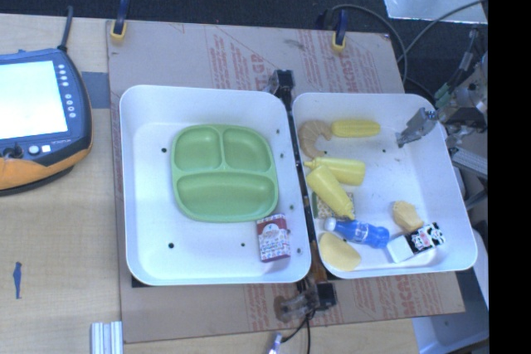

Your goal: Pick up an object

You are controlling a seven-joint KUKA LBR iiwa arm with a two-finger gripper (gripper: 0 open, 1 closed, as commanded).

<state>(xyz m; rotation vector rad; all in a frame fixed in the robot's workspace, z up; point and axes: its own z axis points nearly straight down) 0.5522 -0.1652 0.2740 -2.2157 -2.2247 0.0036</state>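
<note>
My gripper [412, 130] hangs over the upper right corner of the right bin [452, 178], above bare bin floor and touching none of the objects. The bin holds a yellow oblong piece [355, 128], a tan curved piece [313, 137], two yellow pieces [336, 170] [332, 193], a blue bottle [362, 232] lying flat, a pale yellow lump [340, 251], a small orange-yellow piece [406, 215] and a black-and-white carton [420, 242]. In the left bin [141, 203] sit a green divided plate [224, 172] and a small red-and-white carton [273, 238].
A teach pendant [37, 116] with a white screen lies on the bench at far left. Clamps [119, 27] [338, 36] hold the cardboard sheet at the back. Cables and arm hardware [465, 95] crowd the right edge beside the right bin.
</note>
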